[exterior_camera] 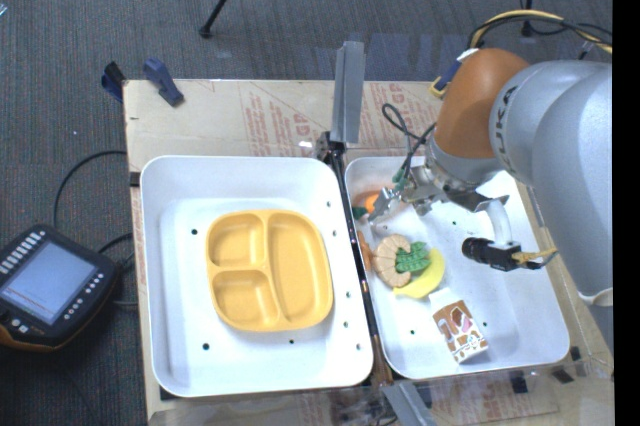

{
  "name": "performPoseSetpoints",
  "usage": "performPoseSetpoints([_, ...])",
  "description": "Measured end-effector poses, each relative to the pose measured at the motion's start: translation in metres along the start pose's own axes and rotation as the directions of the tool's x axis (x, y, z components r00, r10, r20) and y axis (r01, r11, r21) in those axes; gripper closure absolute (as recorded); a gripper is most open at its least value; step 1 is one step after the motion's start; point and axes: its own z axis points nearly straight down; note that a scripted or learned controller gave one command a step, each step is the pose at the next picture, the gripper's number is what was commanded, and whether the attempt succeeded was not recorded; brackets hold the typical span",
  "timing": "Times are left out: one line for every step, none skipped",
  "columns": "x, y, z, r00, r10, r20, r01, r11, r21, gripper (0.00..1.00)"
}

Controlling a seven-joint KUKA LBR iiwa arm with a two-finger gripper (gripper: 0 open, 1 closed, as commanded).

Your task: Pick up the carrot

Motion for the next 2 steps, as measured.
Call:
performPoseSetpoints([0.0000, 0.0000, 0.0000, 1.000, 0.000, 0.000, 0.000, 1.000, 0.000, 0.00])
performPoseSetpoints([0.0000, 0.0000, 0.0000, 1.000, 0.000, 0.000, 0.000, 1.000, 0.000, 0.00])
